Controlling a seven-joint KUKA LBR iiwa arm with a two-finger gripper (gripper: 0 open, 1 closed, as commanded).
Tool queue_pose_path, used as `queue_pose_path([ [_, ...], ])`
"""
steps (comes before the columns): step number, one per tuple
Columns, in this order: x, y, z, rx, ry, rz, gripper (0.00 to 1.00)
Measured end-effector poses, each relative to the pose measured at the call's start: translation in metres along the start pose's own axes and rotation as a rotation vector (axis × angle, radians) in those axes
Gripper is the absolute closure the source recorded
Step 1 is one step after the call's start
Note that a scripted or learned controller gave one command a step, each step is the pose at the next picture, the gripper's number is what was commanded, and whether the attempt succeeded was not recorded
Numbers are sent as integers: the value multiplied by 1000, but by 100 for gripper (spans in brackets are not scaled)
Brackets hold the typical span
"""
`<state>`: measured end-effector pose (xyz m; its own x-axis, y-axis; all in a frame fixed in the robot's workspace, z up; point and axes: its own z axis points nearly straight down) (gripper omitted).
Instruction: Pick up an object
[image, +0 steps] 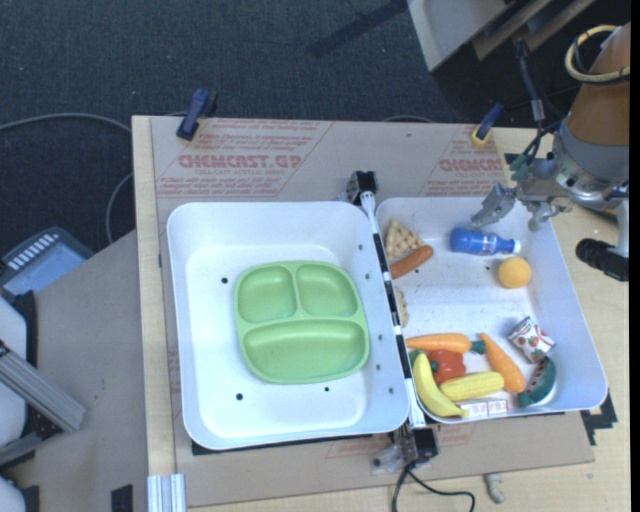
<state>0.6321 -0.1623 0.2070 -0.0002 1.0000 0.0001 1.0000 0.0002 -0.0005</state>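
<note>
Green divided plate (300, 322) lies in left bin (200, 250); blue clamps (194, 113) grip the board's far edge

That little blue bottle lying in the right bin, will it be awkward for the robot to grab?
Probably somewhat. The blue bottle lies on its side on the smooth floor of the white bin, so a nudge may roll it. It looks like a small plastic toy, likely light and stiff. Its rounded body could slip out of the gripper unless squeezed squarely across.

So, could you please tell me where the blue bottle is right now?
The blue bottle lies on its side at the back of the right bin, just left of the orange ball.
</note>
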Motion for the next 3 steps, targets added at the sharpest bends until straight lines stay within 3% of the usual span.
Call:
queue_pose_path([
  [1,-43,2,117,3,1,1,0],
  [3,-5,-84,123,1,1,1,0],
])
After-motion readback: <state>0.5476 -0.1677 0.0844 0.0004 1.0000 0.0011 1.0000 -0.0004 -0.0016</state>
